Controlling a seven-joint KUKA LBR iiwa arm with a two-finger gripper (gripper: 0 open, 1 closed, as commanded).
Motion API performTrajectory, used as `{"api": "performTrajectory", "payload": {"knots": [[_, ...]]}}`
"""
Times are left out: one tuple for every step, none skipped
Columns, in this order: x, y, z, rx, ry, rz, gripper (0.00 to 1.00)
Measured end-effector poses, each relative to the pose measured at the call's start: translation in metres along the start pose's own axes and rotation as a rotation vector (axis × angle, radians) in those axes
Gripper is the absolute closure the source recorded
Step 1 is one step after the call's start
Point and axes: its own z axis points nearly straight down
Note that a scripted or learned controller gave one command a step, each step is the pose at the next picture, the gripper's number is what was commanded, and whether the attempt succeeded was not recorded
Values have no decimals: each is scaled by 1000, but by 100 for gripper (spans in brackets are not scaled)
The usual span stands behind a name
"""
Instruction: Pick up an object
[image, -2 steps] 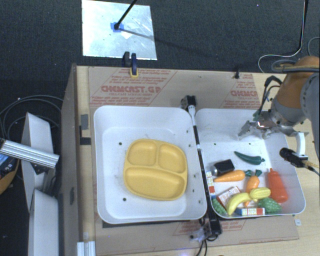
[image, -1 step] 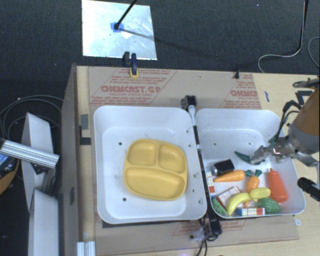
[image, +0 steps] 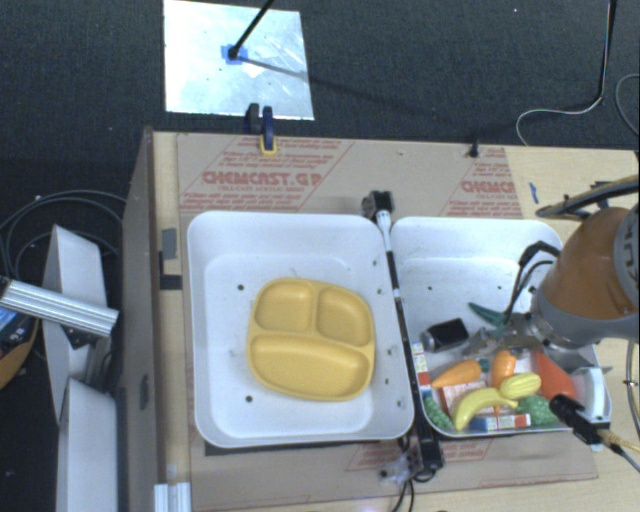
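1. The arm (image: 590, 280) is low over the right bin (image: 450, 250), its jaws buried among the toy food; whether they are open or closed, I cannot tell.
2. The banana (image: 480, 404), carrot (image: 455, 374) and black block (image: 446, 332) lie in that bin, nothing visibly lifted.
3. The yellow tray (image: 312, 338) sits in the left bin (image: 225, 300).
4. Judgement: the grasp and lift are not yet done.

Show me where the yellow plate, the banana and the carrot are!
Yellow plate (image: 312, 338), camera view, on the ridge between its compartments.
Banana (image: 478, 404), camera view, on the middle of its curve.
Carrot (image: 456, 374), camera view, on its orange body.
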Motion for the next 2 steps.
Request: {"api": "performTrajectory", "payload": {"knots": [[0,1,-11,-4,-1,0,100],[-46,-9,-102,-3,-3,2,100]]}}
